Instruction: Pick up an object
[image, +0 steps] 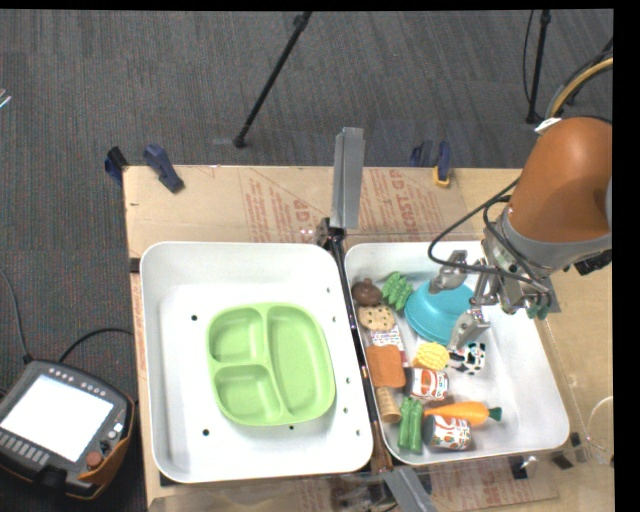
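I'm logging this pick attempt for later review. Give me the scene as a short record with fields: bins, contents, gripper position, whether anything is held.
left bin: holds a green divided plate
right bin: holds a pile of toy foods, among them a blue bowl, cookie, toy carrot, corn piece
gripper: low over the right bin, at the blue bowl's right edge
held: nothing seen between the fingers
task state: no object lifted yet
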